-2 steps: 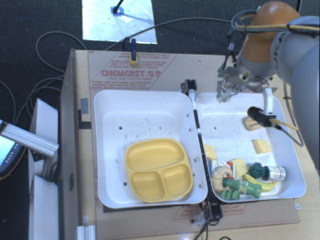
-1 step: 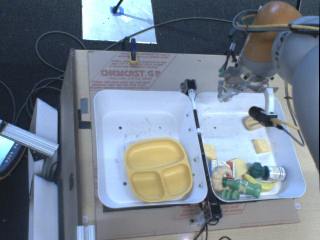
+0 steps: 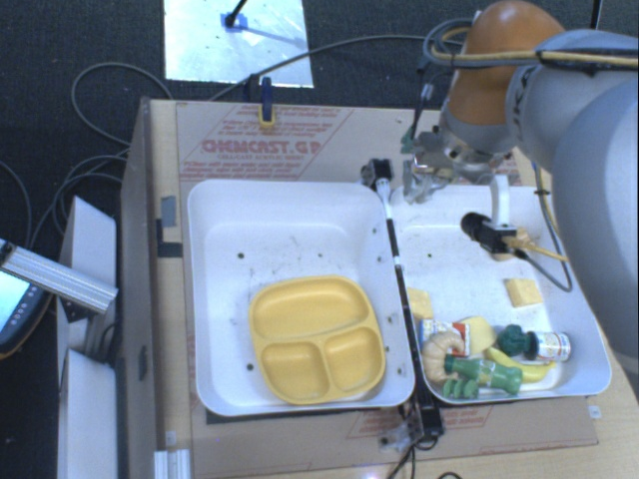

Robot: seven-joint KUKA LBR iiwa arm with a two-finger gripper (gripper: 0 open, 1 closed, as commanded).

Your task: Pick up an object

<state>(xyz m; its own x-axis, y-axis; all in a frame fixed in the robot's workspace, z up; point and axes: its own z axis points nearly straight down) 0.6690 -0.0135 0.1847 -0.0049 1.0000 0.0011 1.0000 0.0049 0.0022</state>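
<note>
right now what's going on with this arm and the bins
A grey robot arm reaches in from the right, its hand at the far edge of the right bin, near the divider. No object can be seen in the hand. The things to pick lie clustered at that bin's near end: a green bottle, a banana, a croissant-like pastry and yellow pieces. The left bin holds a yellow divided tray. No pick has happened yet.

Two white bins [image 3: 215,297], a pale yellow divided tray [image 3: 316,339] in the left one, green toy bottle [image 3: 483,374], yellow banana [image 3: 529,370], tan croissant [image 3: 440,348], yellow cheese square [image 3: 523,291], grey arm [image 3: 589,138] with an orange band [image 3: 496,48], brown cardboard [image 3: 300,138] printed in red.
</note>
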